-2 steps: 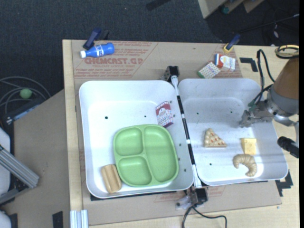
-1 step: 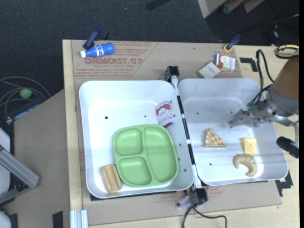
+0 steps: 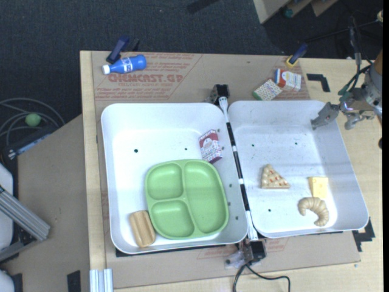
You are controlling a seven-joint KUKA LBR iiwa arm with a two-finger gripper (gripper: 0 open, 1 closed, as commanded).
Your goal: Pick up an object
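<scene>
A dark carpeted floor surrounds the wooden bench (image 3: 182,72), which carries two shallow white bins side by side. The right bin (image 3: 340,157) is the landmark. Inside it, near its front edge, lie a pizza slice (image 3: 274,178), a yellow cheese block (image 3: 318,186) and a croissant (image 3: 315,210), the cheese just behind the croissant. The tool (image 3: 338,115) hovers above this bin's far right corner, its two fingers spread wide with nothing between them. Left of this bin, the other bin (image 3: 115,157) holds a green divided plate (image 3: 185,198), a bread piece (image 3: 141,228) and a small red carton (image 3: 209,146).
</scene>
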